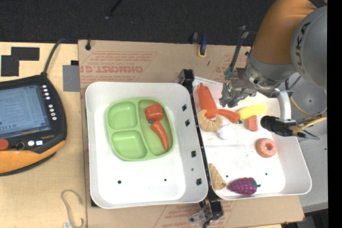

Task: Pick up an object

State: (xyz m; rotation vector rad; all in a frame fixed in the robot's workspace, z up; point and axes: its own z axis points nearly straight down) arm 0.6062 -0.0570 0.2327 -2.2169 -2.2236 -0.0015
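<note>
**Q:** Pincer (231, 97), dark and two-fingered, hung low over the far end of the right-hand shallow white bin (291, 181). Were its tips apart or together?

**A:** That could not be told; the dark parts blurred into one mass. Nothing was seen between them.

**Q:** Which object lay nearest?

**A:** The small orange plastic carrot (230, 115), lying just below the tips, perhaps touching. The long orange-red toy sausage (206, 100) lay just to its left, and the yellow plastic banana-like piece (251, 111) just to its right.

**Q:** How would the carrot probably handle?

**A:** Judged as hollow toy food: light, stiff, smooth and liable to slip. A grip across its thicker middle seemed safest, since the tapered end would likely squirt free.

**Q:** Any hazard?

**A:** Crowding: the neighbours lay close enough to be nudged.
</note>
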